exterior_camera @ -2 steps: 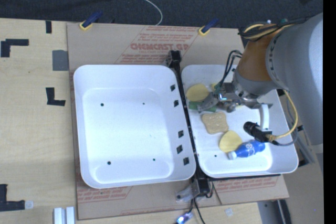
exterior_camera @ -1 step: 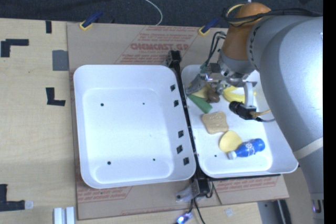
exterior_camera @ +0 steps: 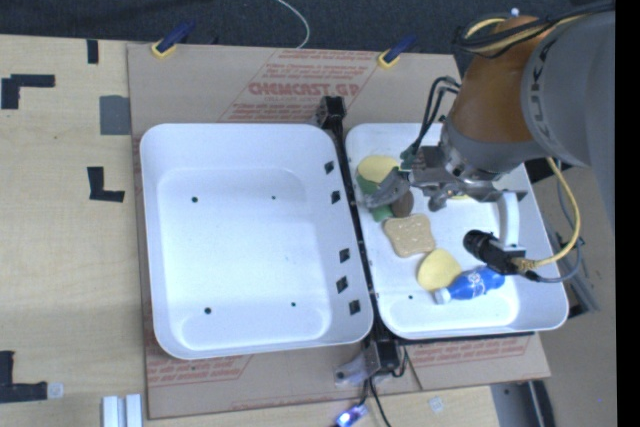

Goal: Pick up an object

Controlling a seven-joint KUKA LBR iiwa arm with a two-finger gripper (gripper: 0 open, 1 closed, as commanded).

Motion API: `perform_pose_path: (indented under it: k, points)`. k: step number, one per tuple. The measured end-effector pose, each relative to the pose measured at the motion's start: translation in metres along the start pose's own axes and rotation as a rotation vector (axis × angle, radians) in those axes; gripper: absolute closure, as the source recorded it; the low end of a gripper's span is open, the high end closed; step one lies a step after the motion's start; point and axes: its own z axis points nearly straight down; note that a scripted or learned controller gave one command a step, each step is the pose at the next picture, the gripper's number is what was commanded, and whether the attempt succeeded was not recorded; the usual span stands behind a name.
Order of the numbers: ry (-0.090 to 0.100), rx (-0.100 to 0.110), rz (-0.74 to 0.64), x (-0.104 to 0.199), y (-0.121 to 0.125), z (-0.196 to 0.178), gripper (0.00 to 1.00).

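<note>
While arm [exterior_camera: 520,105] hangs over right bin [exterior_camera: 540,315], gripper [exterior_camera: 400,195] sits low at bin's ten o'clock; finger state cannot tell. Cracker-like tan slab [exterior_camera: 410,235] at centre: likely light, stiff, brittle; pinch across edges. Yellow lump [exterior_camera: 438,268] at six o'clock: probably soft, rounded, slippery.

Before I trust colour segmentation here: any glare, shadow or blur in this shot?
Camera view: soft and slightly blurred throughout; the left bin is bright, nearly washed out along its rim; the arm shades the right bin around the gripper, dimming the yellow object there.
</note>
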Motion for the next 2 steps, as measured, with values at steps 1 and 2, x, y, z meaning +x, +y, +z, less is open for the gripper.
perform_pose_path:
  k: [1, 2]
  points:
    - [-0.001, 0.003, -0.001, -0.001, 0.003, -0.004, 1.00]
    - [0.000, 0.011, 0.000, 0.034, -0.078, 0.007, 1.00]
